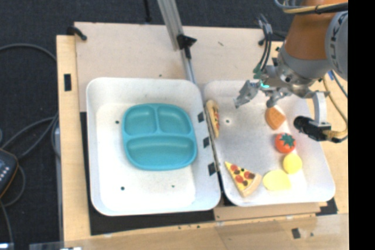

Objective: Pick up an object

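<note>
The claw (261,93) hangs over the right bin (246,126), fingers spread apart, holding nothing, near the orange toy (275,118).

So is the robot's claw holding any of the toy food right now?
No, nothing sits between the fingers of the gripper. It hangs above the right bin, and the closest toy, an orange piece of food, lies beside it in the bin.

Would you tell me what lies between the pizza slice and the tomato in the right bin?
In the camera view, a yellow toy piece lies between the pizza slice and the tomato.
</note>
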Controlling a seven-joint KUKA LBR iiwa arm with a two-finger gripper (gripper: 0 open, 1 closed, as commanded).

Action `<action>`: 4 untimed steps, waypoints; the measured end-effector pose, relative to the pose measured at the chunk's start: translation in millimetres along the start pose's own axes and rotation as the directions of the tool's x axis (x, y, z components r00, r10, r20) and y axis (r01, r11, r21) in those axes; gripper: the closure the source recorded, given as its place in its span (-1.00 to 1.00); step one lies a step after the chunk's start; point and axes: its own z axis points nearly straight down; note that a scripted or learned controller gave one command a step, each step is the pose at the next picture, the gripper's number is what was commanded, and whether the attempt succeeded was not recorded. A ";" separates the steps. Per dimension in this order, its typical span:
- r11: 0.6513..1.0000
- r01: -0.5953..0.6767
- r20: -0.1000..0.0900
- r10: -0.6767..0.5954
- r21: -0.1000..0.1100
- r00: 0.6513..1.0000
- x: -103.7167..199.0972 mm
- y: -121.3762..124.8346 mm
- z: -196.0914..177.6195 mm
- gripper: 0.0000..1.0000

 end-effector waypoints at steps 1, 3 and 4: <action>1.000 -0.003 0.002 0.003 0.004 1.000 -2.3 8.5 47.2 -1.00; 1.000 -0.004 0.002 0.004 0.005 1.000 -9.0 5.2 143.2 -1.00; 1.000 -0.010 0.002 0.010 -0.002 1.000 -10.1 7.0 128.7 1.00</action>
